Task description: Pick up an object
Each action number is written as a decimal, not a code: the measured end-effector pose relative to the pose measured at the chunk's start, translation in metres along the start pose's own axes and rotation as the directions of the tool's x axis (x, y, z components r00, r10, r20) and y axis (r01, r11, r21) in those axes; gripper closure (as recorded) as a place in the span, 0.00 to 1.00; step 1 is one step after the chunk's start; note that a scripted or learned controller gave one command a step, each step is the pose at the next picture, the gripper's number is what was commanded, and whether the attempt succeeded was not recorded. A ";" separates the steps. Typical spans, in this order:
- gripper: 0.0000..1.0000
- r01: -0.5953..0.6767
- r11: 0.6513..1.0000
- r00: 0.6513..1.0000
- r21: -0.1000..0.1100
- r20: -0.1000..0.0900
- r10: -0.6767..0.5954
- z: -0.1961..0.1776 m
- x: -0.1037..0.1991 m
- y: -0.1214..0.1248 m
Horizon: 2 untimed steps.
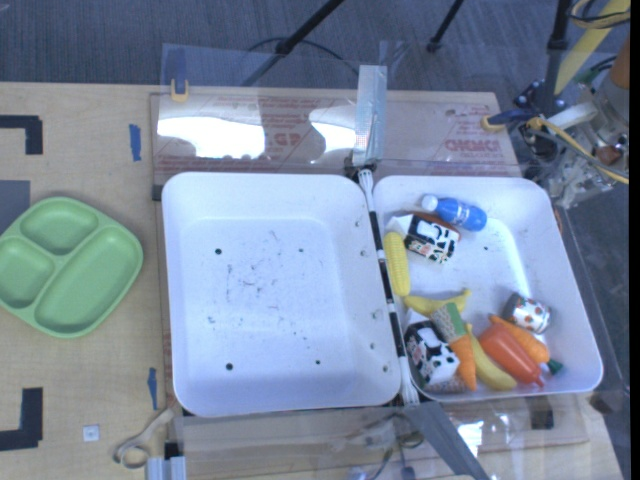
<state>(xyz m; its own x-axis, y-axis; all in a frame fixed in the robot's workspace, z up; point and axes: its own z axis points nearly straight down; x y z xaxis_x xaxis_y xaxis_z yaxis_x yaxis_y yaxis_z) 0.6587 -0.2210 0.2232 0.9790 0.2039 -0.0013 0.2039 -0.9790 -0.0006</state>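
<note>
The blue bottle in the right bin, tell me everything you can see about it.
The blue bottle is small, looks like glossy plastic, with a blue body and a white cap end pointing toward the view's left. It lies on its side near the far wall of the right bin, roughly crosswise. Just in front of it sits a black-and-white carton, close to or touching it; which one, I cannot tell.

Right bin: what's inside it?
Right bin holds a blue bottle, corn, banana, carrot, and two cow-print cartons. Items overlap near the front; anything beneath is hidden.
</note>
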 end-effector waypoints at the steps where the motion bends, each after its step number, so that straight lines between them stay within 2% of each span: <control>1: 1.00 0.006 1.000 1.000 0.000 0.001 -0.006 -0.010 0.002 -0.002; 2: 1.00 0.000 1.000 1.000 0.002 0.001 0.000 0.103 0.002 0.001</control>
<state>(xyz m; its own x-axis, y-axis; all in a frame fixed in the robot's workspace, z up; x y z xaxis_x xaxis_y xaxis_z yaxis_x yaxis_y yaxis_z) 0.6609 -0.2211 0.1199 0.9789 0.2043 -0.0025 0.2043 -0.9789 -0.0023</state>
